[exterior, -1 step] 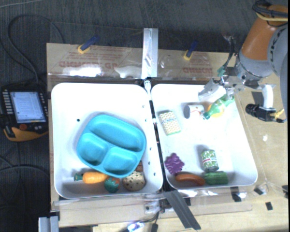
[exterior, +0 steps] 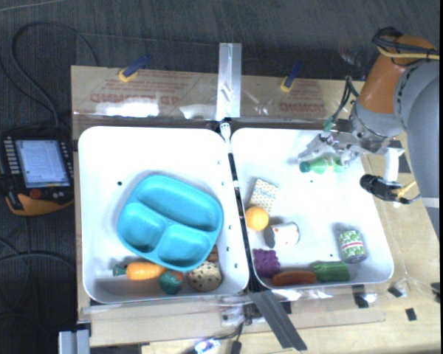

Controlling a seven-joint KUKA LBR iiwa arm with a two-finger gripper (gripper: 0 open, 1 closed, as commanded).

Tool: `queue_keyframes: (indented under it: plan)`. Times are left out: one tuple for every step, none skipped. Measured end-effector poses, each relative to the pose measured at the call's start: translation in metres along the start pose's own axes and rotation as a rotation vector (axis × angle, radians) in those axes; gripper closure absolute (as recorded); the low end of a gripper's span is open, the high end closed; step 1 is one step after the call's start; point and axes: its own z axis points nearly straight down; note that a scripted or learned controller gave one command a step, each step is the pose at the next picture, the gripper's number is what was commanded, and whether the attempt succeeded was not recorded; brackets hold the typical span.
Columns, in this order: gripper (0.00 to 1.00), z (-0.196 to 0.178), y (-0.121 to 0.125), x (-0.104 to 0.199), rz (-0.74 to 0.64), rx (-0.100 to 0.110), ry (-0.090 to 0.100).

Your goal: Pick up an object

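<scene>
My gripper (exterior: 323, 153) hangs over the far part of the right bin (exterior: 369, 198), at the end of the grey arm with its orange band (exterior: 384, 80). Right under it is a small green object (exterior: 317, 166), touching or nearly touching it. Nearer the front of the right bin lie a patterned yellow-and-white block (exterior: 263, 194), an orange ball (exterior: 256, 218), a small white cup (exterior: 286, 234), purple grapes (exterior: 266, 259), a reddish sausage (exterior: 294, 276), a green cucumber (exterior: 331, 271) and a green patterned can (exterior: 351, 243).
The left bin (exterior: 103, 161) holds a blue divided plate (exterior: 170, 220), a carrot (exterior: 142, 271), a teal ball (exterior: 171, 282) and a speckled round object (exterior: 204, 275). A ridge (exterior: 232, 190) divides the bins. A teach pendant (exterior: 33, 168) lies left of the bench.
</scene>
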Motion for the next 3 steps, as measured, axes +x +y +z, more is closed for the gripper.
queue_keyframes:
  plan:
    - [0.00, 0.028, -0.010, 0.011, 0.024, -0.014, -0.005]
    - [1.00, 0.020, -0.010, 0.010, 0.025, -0.017, -0.010]
    - [1.00, -0.082, -0.002, 0.060, 0.056, 0.000, -0.003]
